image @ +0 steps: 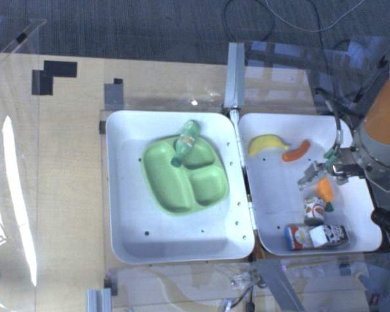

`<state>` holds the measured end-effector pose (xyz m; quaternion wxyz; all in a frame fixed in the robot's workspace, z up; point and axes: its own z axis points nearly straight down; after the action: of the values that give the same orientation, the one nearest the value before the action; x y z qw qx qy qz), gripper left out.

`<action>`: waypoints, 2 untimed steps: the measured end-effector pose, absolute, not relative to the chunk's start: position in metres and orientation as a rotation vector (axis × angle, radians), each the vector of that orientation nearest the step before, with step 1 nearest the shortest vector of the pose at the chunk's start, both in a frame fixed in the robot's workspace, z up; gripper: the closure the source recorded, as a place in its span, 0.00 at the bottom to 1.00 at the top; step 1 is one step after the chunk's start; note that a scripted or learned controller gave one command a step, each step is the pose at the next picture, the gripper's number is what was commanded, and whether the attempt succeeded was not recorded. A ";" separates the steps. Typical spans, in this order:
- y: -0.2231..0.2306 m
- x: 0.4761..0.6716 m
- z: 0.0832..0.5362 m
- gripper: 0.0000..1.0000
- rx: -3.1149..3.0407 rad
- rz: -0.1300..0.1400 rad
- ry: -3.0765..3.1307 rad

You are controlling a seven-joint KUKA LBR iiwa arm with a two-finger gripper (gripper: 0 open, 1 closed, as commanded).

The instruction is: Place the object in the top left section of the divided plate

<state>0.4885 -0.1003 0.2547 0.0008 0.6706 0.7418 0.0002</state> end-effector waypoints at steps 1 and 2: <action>-0.013 0.489 0.236 0.00 1.995 0.002 2.425; -0.013 0.491 0.245 1.00 1.993 0.003 2.425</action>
<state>0.4912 -0.0134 0.2446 0.0013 0.6348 0.7727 0.0010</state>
